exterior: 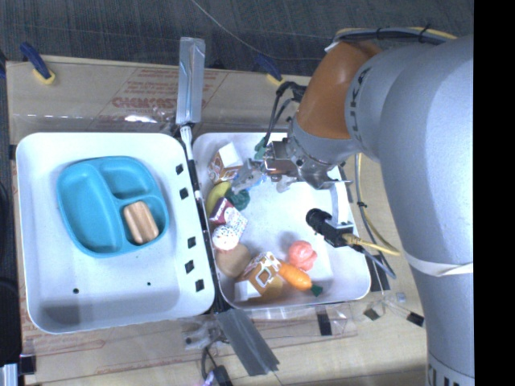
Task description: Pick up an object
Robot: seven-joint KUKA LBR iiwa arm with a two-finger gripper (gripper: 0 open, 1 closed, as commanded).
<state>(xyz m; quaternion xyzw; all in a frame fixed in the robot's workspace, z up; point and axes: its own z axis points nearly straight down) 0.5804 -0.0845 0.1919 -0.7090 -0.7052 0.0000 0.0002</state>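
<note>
Grey arm (pixel 418 159) with its orange band (pixel 338 95) fills the 3 o'clock side, nearest the camera. Its gripper (pixel 261 171) reaches into the right bin (pixel 354 272) toward 9 o'clock; whether it is apart or together I cannot tell. Just beside its tip lie a small box (pixel 225 163) and a banana (pixel 217 195). Toward 6 o'clock in that bin sit a patterned carton (pixel 229 227), a brown piece (pixel 233 258), a house-shaped box (pixel 263 273), a carrot (pixel 295 277) and a pink fruit (pixel 302 253). Well apart at 9 o'clock, the left bin (pixel 96 296) carries a blue divided plate (pixel 96 191) with a hot dog (pixel 141 222) in its lower compartment. Both bins rest on the tabletop (pixel 80 87).
</note>
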